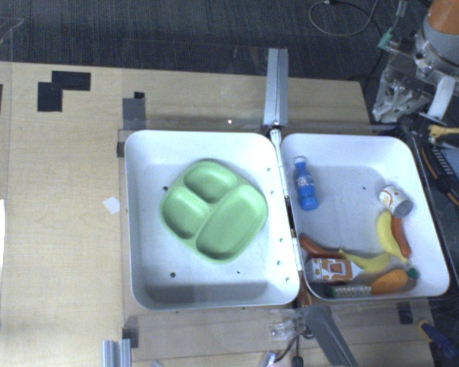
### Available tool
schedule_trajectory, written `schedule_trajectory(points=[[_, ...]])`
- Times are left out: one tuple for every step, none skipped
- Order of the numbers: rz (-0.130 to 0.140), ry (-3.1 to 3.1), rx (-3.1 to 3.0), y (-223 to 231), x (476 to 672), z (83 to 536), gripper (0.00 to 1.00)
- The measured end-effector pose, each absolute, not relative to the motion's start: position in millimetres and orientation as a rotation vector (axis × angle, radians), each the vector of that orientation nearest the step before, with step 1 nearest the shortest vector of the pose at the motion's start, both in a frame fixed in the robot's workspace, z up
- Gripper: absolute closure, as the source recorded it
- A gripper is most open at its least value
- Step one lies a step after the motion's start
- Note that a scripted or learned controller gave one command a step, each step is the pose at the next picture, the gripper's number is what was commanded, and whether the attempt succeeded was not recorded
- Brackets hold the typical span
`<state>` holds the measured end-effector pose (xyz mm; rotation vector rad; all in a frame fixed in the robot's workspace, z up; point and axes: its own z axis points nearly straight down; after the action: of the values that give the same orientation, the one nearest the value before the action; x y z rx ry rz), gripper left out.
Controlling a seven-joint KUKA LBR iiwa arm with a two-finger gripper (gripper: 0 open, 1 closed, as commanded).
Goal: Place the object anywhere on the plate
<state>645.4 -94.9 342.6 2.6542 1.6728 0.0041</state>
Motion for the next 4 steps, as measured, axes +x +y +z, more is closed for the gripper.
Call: schedule_trajectory(points=[[0.003,1.612,2.696,-50,627.6,206,1.00],[0.005,2.023,2.403,2,576.1,241,1.00],[0.005,2.398,2.027,26,562.2,213,1.00],[0.003,2.339,2.096,34,553.0,184,1.00]])
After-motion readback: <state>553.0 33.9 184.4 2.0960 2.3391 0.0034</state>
